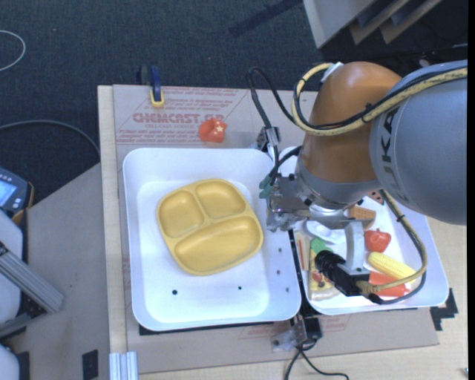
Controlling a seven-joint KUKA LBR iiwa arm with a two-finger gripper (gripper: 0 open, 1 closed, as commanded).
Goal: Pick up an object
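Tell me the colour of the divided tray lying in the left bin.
Yellow. The divided tray shows plainly in the camera view, resting in the left white bin.

Dark grey carpet floor across the upper frame; pale furniture corner at upper right; grey cable curving at left; even light.

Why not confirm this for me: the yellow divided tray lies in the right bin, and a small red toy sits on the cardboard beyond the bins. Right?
One thing is wrong: the yellow divided tray lies in the left bin, not the right one, as the camera view shows. The small red toy does sit on the cardboard beyond the bins.
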